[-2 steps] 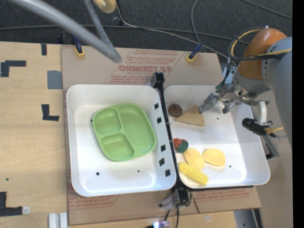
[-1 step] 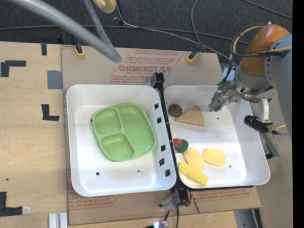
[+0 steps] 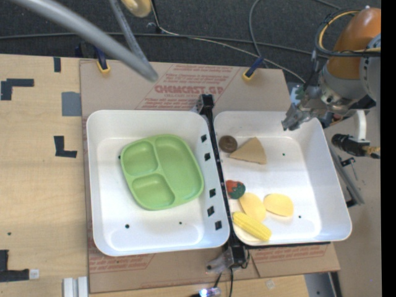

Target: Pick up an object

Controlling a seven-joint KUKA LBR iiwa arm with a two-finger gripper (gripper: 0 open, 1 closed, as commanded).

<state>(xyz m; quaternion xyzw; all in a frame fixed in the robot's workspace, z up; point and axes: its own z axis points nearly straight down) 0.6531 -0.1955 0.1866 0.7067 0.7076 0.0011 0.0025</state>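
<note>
The right bin holds several food items: a brown round piece, a tan wedge, a red and green item, two yellow pieces and a yellow corn cob. My gripper hangs over the bin's far right corner, above and to the right of the tan wedge, with nothing seen between its fingers. The arm with its orange band rises behind it at the right.
The left bin holds a green divided tray. A black divider runs between the bins. Cables loop behind the bench. A grey blurred bar crosses the upper left.
</note>
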